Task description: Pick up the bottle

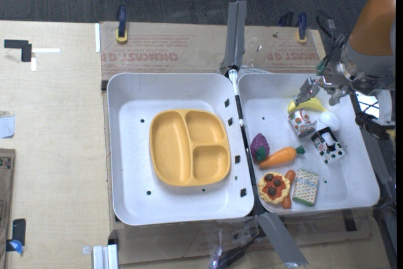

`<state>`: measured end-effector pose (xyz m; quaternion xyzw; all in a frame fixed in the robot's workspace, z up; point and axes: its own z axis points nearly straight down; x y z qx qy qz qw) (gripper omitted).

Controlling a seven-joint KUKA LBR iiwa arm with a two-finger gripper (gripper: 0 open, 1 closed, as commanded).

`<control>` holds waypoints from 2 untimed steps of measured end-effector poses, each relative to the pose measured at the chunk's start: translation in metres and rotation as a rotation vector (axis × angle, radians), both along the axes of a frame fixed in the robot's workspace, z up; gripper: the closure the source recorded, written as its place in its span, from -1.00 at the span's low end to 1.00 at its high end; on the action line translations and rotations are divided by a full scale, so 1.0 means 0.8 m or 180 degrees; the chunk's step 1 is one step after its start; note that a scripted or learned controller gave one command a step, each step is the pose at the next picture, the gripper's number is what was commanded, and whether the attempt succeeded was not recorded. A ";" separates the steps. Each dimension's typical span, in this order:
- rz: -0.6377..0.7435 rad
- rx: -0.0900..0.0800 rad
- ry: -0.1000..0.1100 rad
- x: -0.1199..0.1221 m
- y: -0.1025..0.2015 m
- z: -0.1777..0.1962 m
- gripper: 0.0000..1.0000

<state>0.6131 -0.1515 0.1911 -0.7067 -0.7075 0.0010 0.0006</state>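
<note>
A yellow divided plate [189, 148] lies in the left bin [119, 154], far left of the jaws; below them lie a carrot [280, 156], purple grapes [259, 147], small pizza [274, 187] and box [306, 188].

Yellow divided plate [189, 148], orange carrot [281, 156], purple grapes [259, 146], black-and-white spotted bottle [328, 143], white bins [119, 154].

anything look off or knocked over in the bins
Nothing spilled or broken. The black-and-white bottle lies on its side in the right bin, and the toys around it sit jumbled. The yellow tray sits slightly askew.
</note>
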 end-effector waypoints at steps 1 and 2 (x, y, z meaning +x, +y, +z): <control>0.1170 0.0002 -0.0007 -0.058 0.020 -0.073 -1.00; 0.0885 -0.0017 -0.0089 -0.076 0.060 -0.087 -1.00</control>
